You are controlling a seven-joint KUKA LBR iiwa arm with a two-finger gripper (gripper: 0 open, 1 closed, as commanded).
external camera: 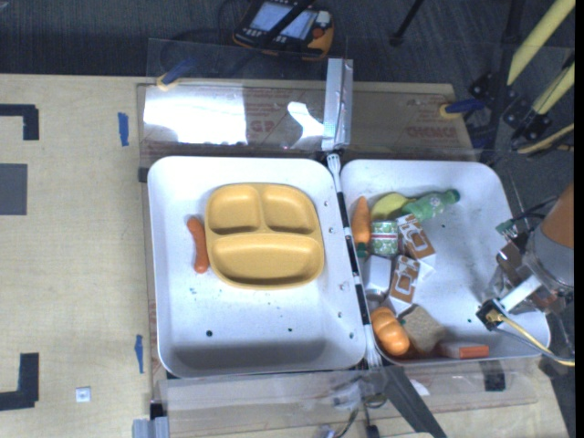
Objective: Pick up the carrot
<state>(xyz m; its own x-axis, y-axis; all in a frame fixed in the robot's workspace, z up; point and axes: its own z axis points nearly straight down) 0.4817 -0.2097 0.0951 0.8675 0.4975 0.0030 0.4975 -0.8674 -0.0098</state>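
A wooden bench point(73, 245) is seen from above, and two white bins are set on it side by side. Most of the left bin point(173, 327) is taken up by a yellow divided plate point(265, 234). The right bin point(461, 272) is cluttered along its left half. The arm point(558, 245) is seen at the right edge, over the right bin's right side. The gripper point(507, 283) is held low above bare bin floor, well apart from the clutter; whether it is open or closed cannot be told, and nothing is seen held in it.

A green bottle point(429, 204) is laid at the far side of the right bin, next to a yellow fruit point(388, 203). The carrot point(361, 222) is laid against the right bin's left wall, pointing far to near, just left of the fruit. Printed packets point(403, 258) are piled near it. An orange stick point(198, 245) is laid just left of the plate.
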